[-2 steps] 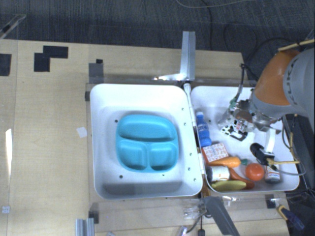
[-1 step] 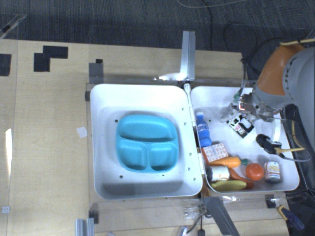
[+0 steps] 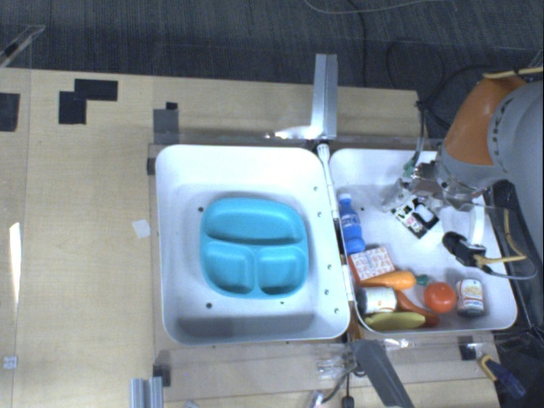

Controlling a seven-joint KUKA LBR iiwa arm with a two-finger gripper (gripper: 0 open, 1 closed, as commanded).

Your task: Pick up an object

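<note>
— Where are you sending the gripper (image 3: 416, 215)?

— It's hovering in the right bin (image 3: 374, 172), far of the food pile; the carrot (image 3: 393, 280) is lying near-left. Fingers: you cannot tell. You're needing a descent onto one item.

Two bins are set side by side on a bench (image 3: 85, 228). In the left bin (image 3: 178, 177) a divided tray (image 3: 253, 245) is laid near the middle. The right bin (image 3: 374, 172) is crowded along its near and left sides. A bottle (image 3: 348, 223) is laid against the left wall, with a patterned packet (image 3: 372, 263) just in front of it. A carrot (image 3: 393, 280) is placed before the packet, and a banana (image 3: 394, 320) is found at the near wall. A tomato (image 3: 439, 296) and a small can (image 3: 470, 297) are set to the right. The gripper (image 3: 416, 215) is positioned over the bin's far middle.
</note>
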